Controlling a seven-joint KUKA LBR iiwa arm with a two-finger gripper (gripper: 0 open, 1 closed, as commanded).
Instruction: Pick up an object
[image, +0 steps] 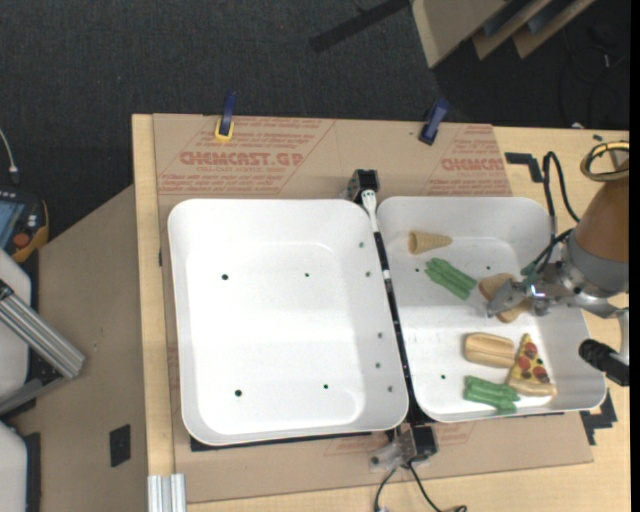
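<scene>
Now the gripper (508, 300) hangs low in the right bin (480, 215), beside a green toy (449, 278). Whether its pincer is apart or together, I cannot tell.

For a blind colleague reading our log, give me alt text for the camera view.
A grey robot arm reaches from the right, its gripper low in the right bin among toy foods: cone, green pieces, bread roll, pizza slice.

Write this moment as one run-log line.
arm: over right bin | tool: low, by brown piece | items: cone, bread, pizza | left bin
</scene>
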